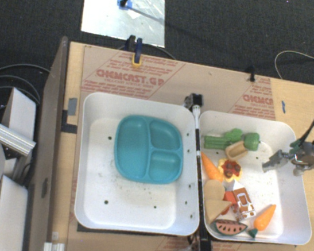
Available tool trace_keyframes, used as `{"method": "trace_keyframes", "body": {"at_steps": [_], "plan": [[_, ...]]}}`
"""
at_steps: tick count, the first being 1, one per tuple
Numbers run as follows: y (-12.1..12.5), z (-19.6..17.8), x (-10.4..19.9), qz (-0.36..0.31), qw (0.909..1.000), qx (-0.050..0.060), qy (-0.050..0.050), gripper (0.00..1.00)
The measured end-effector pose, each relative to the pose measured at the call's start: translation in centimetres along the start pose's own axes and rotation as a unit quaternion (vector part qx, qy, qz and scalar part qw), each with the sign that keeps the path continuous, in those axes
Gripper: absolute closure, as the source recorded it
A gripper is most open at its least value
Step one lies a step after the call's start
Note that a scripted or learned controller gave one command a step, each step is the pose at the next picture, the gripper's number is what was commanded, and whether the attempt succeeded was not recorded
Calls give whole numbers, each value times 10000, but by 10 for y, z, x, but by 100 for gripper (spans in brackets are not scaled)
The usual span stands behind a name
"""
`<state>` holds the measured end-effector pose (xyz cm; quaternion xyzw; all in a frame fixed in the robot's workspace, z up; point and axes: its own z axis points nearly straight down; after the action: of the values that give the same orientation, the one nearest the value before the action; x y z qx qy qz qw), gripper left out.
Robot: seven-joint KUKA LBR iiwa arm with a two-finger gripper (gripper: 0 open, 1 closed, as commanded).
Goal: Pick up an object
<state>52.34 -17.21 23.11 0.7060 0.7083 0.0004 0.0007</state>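
The right bin (296, 188) holds several toy foods. A green vegetable (224, 140), a green pepper (251, 140) and a tan piece (236, 149) lie at its far side. Toward the front lie an orange carrot (212, 168), a red-brown piece (232, 169), a tan bread slice (214, 191), a red and white carton (241, 202), a second carrot (265, 217) and a watermelon slice (229, 227). My gripper (275, 161) hangs over the bin's right part, to the right of the foods and apart from them, with nothing seen in it.
The left bin (97, 160) bears a teal divided plate (149, 150). A black clamp (194, 102) sits at the far end of the ridge between the bins. Cardboard lines the bench under both bins. Cables run at the far right.
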Motion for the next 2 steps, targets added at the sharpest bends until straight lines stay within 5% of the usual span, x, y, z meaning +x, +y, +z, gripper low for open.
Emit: {"method": "trace_keyframes", "body": {"at_steps": [1,2], "plan": [[50,101,41,-30,10000,23,16,0],[64,149,70,-21,10000,6,5,0]]}}
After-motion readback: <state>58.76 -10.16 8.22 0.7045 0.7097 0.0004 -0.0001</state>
